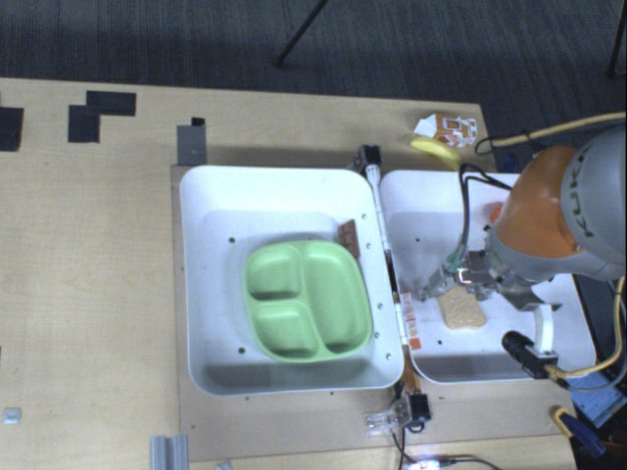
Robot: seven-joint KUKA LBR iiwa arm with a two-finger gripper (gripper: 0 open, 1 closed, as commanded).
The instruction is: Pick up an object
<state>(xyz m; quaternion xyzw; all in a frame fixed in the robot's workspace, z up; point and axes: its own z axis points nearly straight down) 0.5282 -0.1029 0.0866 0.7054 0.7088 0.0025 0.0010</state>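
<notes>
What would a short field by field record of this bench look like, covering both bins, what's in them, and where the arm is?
left bin: holds a green divided plate, with a small brown item at the plate's far right corner
right bin: holds a tan sponge-like piece
arm: reaches in from the right, over the right bin
tool: low in the right bin, just above the tan piece; its state is unclear
bench: a yellow and white item lies beyond the right bin
</notes>
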